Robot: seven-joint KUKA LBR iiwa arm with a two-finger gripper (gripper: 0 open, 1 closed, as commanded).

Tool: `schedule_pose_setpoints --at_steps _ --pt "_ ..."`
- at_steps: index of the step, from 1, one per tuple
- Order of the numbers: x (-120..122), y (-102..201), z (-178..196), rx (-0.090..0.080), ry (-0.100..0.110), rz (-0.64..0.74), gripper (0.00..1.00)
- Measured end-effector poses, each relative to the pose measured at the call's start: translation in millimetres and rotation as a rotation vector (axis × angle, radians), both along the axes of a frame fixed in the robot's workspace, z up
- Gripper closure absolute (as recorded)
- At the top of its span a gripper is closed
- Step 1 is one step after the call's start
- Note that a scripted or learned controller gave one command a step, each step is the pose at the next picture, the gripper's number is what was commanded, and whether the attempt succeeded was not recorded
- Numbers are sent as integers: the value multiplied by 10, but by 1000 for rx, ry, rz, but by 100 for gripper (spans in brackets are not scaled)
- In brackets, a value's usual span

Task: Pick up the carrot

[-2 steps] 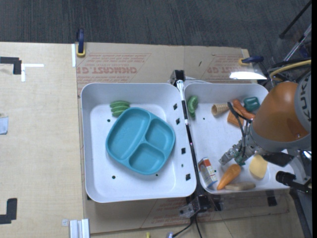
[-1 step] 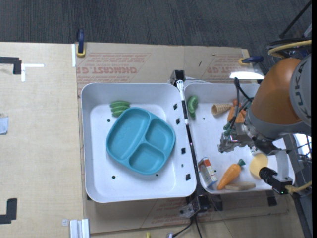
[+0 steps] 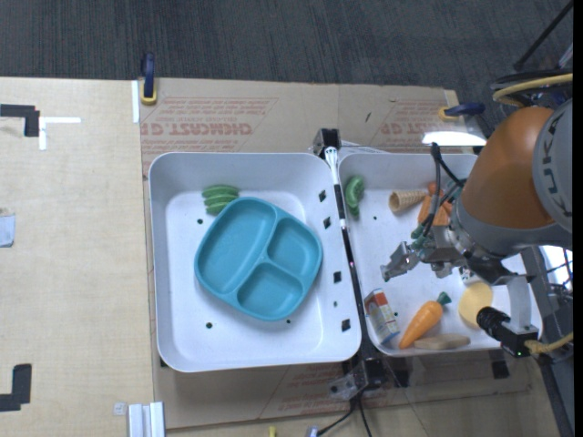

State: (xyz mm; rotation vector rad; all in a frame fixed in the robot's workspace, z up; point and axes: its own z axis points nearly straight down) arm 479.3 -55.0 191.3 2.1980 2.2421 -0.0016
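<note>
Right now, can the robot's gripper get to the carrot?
Probably yes. The carrot lies uncovered near the right bin's front edge, just below the gripper. A small bottle and a beige piece crowd it, but nothing lies on top.

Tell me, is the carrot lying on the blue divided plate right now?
No, the carrot lies in the right bin near its front edge, while the blue plate sits in the left bin.

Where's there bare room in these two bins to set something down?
Left bin: bare floor rings the blue tray, widest along the near edge. Right bin: a bare patch between the green toy and small bottle; crowded by the carrot and gripper.
</note>
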Motion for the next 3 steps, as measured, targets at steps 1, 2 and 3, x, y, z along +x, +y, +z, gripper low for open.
schedule_pose_setpoints --at_steps 1,2,3 --pt "-11 -540 -1003 1 1 159 0" --pt "-14 -836 -997 0 0 53 0" --pt "-10 -572 -1004 3 3 117 0"
